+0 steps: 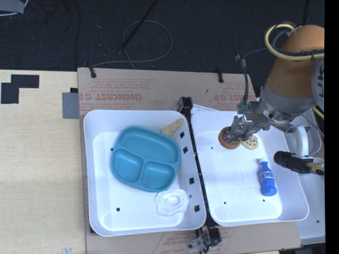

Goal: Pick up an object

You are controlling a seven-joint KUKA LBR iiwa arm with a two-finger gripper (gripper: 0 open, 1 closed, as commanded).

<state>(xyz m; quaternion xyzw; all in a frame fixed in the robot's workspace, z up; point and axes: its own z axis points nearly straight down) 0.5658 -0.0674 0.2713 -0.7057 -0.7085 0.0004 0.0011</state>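
Where the gripper hangs, a brown cookie lies beneath, seemingly touching; its grip state is unclear.

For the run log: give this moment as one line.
gripper over cookie, right bin | bottle lying apart | nothing seen held

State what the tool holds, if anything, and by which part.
Cannot be told: the tool sits over the brown cookie in the right bin, hiding any grip.
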